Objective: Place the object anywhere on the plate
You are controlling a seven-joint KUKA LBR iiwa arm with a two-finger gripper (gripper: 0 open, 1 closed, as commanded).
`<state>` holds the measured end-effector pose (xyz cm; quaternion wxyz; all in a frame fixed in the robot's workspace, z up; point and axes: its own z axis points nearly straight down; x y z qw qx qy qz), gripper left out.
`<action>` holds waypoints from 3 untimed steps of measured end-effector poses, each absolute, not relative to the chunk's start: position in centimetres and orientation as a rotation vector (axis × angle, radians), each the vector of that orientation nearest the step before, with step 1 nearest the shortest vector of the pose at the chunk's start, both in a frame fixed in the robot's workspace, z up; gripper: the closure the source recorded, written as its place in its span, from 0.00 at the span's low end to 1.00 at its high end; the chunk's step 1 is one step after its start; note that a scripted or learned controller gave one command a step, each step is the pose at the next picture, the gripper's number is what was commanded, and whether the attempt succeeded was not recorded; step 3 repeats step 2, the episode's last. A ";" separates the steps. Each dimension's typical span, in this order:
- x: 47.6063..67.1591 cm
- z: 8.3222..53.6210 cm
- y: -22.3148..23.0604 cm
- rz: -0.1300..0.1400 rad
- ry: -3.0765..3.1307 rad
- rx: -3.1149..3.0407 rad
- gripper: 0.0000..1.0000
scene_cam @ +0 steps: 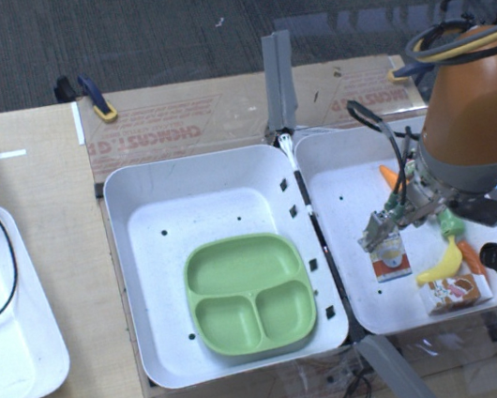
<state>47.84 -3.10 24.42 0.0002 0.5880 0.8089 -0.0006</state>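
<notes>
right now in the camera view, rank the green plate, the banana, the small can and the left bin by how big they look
1. left bin
2. green plate
3. banana and small can: they look about alike, and the gripper partly covers the can, so I won't rank them.

My gripper hangs over the middle of the right bin. A small carton lies beneath it. The plate sits in the left bin, toward its front edge.

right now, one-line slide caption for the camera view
KUKA gripper hovers over a small carton in the right bin; green plate waits in the left bin.
</notes>
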 end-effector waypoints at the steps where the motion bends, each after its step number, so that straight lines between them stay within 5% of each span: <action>1: 47.7 19.0 7.0 -0.007 2.370 2.066 1.00; 2: 47.7 19.0 7.0 -0.007 2.369 2.067 0.00; 3: 47.7 19.0 7.0 -0.007 2.369 2.067 0.00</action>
